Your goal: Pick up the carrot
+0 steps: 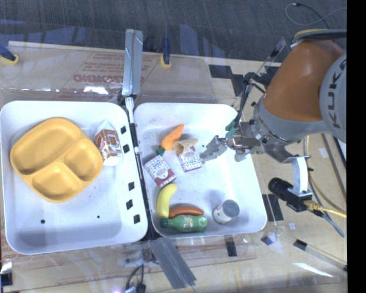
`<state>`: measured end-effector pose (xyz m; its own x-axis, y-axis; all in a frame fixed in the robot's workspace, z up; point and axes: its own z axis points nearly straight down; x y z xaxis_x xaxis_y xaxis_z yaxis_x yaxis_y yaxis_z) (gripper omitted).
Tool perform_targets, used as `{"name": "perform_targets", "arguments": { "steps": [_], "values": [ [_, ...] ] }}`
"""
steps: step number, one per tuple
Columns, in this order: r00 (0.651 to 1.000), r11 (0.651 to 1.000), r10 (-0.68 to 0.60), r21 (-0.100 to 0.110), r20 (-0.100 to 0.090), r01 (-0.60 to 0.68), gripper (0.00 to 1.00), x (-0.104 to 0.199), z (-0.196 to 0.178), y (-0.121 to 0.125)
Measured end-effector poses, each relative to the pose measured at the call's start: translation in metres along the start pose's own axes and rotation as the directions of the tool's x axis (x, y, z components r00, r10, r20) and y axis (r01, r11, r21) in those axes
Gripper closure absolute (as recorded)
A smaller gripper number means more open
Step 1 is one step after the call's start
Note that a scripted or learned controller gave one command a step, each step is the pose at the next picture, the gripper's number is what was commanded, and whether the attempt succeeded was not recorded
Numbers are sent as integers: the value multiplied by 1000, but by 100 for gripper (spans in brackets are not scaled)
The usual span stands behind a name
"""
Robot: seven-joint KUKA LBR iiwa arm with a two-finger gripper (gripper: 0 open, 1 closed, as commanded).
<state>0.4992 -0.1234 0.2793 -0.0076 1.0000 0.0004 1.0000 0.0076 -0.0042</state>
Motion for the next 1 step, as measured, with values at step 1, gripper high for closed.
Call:
{"name": "perform_targets", "arguments": {
  "steps": [1],
  "values": [
    [995,995,-97,-1,1,97,0,12,-6,98]
  ]
}}
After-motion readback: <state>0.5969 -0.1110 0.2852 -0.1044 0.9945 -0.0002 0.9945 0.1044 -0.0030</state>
